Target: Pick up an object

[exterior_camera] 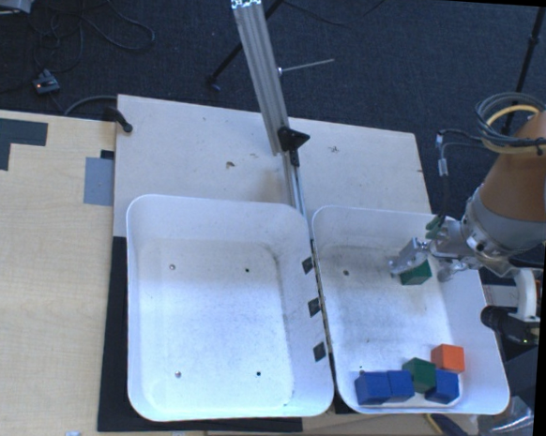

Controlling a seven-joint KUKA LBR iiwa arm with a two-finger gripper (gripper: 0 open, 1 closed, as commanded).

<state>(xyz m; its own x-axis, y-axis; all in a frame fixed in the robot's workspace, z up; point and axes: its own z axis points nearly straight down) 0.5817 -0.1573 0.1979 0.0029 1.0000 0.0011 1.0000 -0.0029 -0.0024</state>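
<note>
Reaching in from the right of the frame, the grey arm with its orange band brings the two-finger gripper [412, 264] over the upper middle of the right-hand shallow white bin [366, 227], and there's a small dark green block [417, 274] right at its tip! The metal fingers look closed in around that green piece, which sits at or just under them, though whether it's truly pinched or merely pressed against the bin floor is hard to call from this slanted view. Judging by this, the grasp is the step in hand. To do it well, the squeeze should land squarely across the block's flat sides, and any lift should go straight up, slowly, so a corner grip doesn't let it twist out.

Down in the lower right corner of that same bin, well apart from the gripper, the other candidates huddle together: a pair of blue blocks [383, 386] side by side, a second green block [421, 371], another blue block [443, 386] and an orange cube [448, 357], all touching or nearly so. The left-hand white bin [160, 215] sits just beside, with a slanted aluminium rail [264, 71] rising toward the top centre.
</note>
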